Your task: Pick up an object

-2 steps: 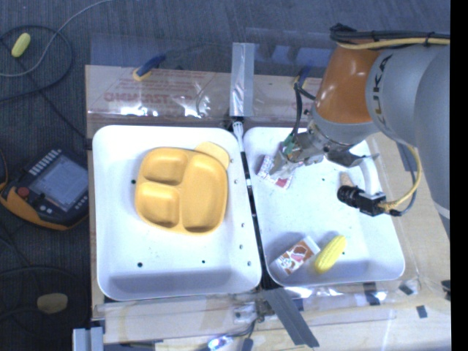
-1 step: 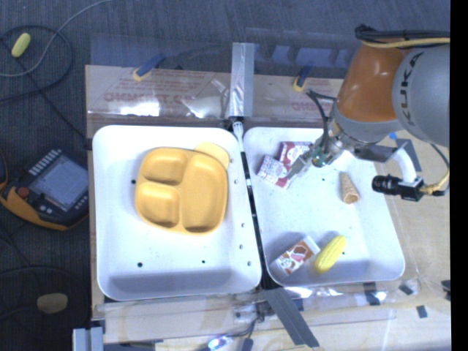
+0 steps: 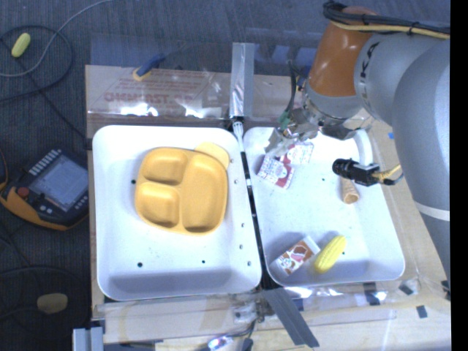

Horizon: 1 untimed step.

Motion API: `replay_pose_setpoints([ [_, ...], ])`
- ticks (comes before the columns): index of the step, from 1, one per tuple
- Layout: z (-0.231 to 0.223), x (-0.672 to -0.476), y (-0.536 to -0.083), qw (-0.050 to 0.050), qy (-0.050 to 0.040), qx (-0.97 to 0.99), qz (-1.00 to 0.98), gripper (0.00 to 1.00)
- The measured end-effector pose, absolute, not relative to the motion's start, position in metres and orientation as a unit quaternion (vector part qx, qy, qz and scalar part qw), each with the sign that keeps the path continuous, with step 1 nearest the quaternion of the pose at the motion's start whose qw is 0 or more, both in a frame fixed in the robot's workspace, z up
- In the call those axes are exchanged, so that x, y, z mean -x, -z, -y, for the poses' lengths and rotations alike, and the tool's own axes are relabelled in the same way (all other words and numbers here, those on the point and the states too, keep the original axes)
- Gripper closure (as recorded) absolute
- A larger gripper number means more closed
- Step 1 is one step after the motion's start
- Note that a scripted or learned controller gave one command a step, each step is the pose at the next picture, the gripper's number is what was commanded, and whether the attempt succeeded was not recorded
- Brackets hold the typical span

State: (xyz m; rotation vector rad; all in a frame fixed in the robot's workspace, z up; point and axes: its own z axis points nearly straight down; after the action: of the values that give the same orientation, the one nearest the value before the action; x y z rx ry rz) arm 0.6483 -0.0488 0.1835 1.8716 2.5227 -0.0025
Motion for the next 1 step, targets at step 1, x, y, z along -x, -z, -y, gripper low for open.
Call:
replay_pose_setpoints([
  [1, 0.0839, -0.5985, -0.1836, 0.000, 0.0014, -0.537, -0.843, 1.00],
])
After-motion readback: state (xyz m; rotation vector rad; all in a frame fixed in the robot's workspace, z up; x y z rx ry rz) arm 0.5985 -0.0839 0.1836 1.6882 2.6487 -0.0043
